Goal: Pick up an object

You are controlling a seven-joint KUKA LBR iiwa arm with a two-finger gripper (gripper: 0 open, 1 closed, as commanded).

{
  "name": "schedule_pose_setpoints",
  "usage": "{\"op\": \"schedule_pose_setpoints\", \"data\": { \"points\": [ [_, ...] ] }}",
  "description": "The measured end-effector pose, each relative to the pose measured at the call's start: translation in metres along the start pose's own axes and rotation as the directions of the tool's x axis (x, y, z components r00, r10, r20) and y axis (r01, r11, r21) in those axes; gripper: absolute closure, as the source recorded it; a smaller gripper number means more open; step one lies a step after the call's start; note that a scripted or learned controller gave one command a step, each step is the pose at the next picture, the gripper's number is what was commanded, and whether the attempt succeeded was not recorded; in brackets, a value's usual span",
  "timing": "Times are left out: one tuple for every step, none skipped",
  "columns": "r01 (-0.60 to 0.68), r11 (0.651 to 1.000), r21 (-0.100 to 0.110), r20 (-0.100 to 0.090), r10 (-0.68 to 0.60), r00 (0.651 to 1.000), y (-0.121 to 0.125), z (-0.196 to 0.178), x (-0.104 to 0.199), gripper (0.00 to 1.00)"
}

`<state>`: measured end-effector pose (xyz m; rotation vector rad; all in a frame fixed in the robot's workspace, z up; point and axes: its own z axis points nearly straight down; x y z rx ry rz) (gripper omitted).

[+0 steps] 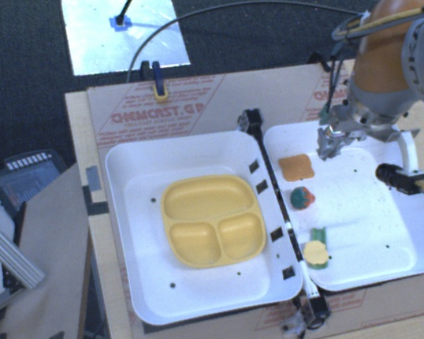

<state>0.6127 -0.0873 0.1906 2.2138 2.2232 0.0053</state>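
Note:
In the right bin (415,244) three small things lie near its left wall: an orange flat piece (295,167) at the back, a red and green round piece (302,197) in the middle, and a yellow disc on a green strip (316,252) at the front. My gripper (330,146) hangs over the back of the right bin, just to the right of the orange piece and apart from it. Nothing shows between its fingers.
A yellow three-compartment tray (212,220) sits in the middle of the left bin (147,287). A black divider (277,202) runs between the two bins. A grey console (26,178) and a metal rail (1,246) stand off the bench at the left.

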Motion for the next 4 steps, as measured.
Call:
{"op": "schedule_pose_setpoints", "data": {
  "points": [
    [0.001, 1.000, 0.000, 0.000, -0.001, 1.000, 0.000, -0.044, 0.002, 1.00],
    [0.003, 1.000, 0.005, -0.001, -0.003, 1.000, -0.015, -0.032, 0.053, 1.00],
    [0.005, 1.000, 0.006, -0.003, -0.005, 1.000, -0.029, -0.023, 0.103, 1.00],
    [0.005, 1.000, 0.005, -0.002, -0.005, 1.000, -0.045, -0.035, 0.147, 1.00]
  ]
}}
